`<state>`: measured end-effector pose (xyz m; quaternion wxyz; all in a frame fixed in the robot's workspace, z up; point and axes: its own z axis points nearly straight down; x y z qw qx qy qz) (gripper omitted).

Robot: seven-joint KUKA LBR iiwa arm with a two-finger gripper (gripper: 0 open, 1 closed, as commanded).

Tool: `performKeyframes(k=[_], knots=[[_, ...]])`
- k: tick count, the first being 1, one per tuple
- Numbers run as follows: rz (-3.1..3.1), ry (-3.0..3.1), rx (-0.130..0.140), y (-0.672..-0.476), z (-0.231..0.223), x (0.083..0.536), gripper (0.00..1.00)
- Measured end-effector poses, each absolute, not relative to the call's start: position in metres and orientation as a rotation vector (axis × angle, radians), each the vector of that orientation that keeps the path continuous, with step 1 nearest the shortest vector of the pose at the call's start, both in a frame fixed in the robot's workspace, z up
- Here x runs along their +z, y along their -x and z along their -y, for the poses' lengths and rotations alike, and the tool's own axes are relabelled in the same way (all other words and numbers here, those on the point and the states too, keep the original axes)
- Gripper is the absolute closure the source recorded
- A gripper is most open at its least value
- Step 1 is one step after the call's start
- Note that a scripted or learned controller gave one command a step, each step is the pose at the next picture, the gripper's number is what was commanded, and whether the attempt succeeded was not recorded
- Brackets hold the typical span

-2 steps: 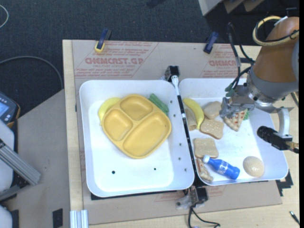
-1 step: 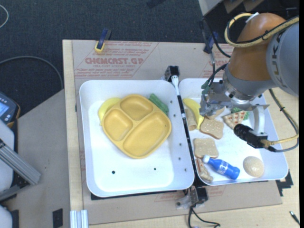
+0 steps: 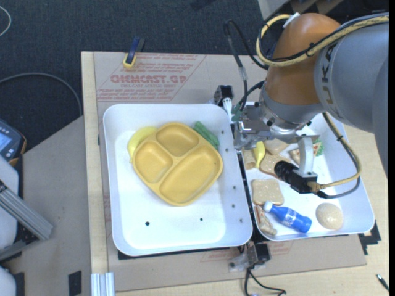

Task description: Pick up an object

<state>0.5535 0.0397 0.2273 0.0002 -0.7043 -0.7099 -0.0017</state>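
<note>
Directly below the hand [image 3: 276, 148], toast slice [image 3: 267, 191] and blue bottle [image 3: 289, 217]

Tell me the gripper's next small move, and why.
Probably lower a little further and close. The gripper sits low over the right bin, right above the toy food pieces near its left wall, and nothing shows between its fingers, so no pick has happened yet.

Grey arm [image 3: 355, 66] enters from the right, orange band [image 3: 296, 54] above the wrist, bent steeply downward with cables looped around it, end effector [image 3: 271, 142] lowered at the right bin's upper left, finger state not discernible.
</note>
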Motion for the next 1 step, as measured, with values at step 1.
performKeyframes(k=[1], knots=[[2.228,2.215,-0.005,-0.5487,-0.0860,0.2350,1.00]])
